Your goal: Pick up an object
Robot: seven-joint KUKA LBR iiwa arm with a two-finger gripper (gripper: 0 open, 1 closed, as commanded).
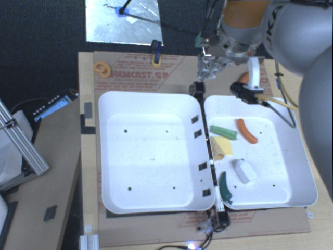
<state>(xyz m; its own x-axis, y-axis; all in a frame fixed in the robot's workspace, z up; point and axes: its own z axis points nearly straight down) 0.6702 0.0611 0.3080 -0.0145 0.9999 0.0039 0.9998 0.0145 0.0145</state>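
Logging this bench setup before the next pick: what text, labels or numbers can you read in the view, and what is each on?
"CHEMCAST GP" (roughly; blurred), red print on the brown board behind the bins.
More red print on that board, at its back and front edges: too blurred to read.
Letters on the grey arm: partial, unreadable.

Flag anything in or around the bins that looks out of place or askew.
One thing stands out: the dark green piece in the right bin is wedged against the divider wall at the near corner, riding up the rim instead of lying flat. The other items lie loose near that bin's left side.
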